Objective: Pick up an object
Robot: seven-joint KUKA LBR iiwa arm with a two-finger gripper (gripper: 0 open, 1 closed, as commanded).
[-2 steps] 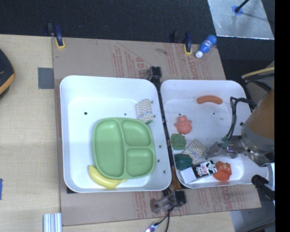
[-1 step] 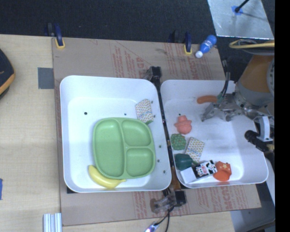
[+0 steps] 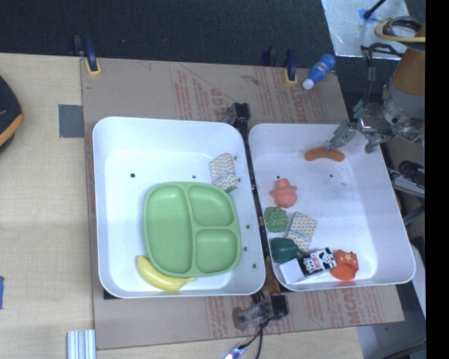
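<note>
Jaws (image 3: 344, 139): hanging over the right bin's (image 3: 374, 200) far side, just above the orange sausage-shaped piece (image 3: 324, 154); finger state cannot be determined.
Orange piece: lying flat on the bin floor, ungrasped.
Left bin (image 3: 120, 148): carrying the green divided plate (image 3: 192, 229) and banana (image 3: 163, 276).
</note>
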